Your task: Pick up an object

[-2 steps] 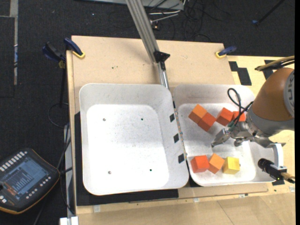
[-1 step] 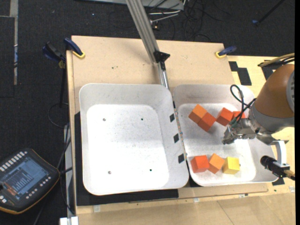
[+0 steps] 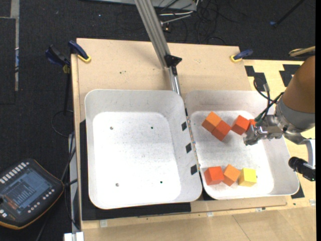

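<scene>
Red-orange block (image 3: 241,124) sits in the right bin (image 3: 281,185), upper part, tilted on a corner. Just left of it lie two orange blocks (image 3: 216,125) stuck together as a pair, close enough that they may touch the red-orange one. Claw (image 3: 251,136) is low at that block's lower right edge, touching or nearly so. Cannot tell how wide the claw stands, and no block shows between its tips, so count nothing as held.

Along the bin's front edge: a red block (image 3: 214,175), an orange block (image 3: 231,174) and a yellow block (image 3: 249,176) in a row, side by side, well apart from the claw.

Left bin (image 3: 95,134) lies beside the right one on the tabletop (image 3: 130,59).

To do this step well, as I judge it: centre the claw over the red-orange block rather than at its edge, turn the wrist to match the block's tilted faces, drop straight down so the tips pass either side, and keep clear of the orange pair. Close firmly, then lift slowly and watch for slip
</scene>
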### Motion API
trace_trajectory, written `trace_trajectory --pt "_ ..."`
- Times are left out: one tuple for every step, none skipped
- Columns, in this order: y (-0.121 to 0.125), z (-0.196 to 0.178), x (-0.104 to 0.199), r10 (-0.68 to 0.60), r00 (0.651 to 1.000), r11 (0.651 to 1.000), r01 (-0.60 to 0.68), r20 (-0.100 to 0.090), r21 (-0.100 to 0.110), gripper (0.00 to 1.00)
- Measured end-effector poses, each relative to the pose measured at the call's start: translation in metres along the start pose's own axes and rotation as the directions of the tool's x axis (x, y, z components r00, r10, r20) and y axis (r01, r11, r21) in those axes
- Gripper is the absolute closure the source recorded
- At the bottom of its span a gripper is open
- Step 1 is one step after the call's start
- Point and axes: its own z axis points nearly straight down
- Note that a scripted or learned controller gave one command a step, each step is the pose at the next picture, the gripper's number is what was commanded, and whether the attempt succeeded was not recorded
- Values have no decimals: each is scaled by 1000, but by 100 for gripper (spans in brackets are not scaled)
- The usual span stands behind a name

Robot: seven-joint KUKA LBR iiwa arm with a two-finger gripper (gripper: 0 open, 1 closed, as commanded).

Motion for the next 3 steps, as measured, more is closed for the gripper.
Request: trace_trajectory --pt "0 -57 -10 1 1000 1000 -1 1 0 100" --pt "2 -84 -11 0 1000 1000 0 0 2 100" --pt "7 -90 43 -5 1000 1000 5 -4 5 100"
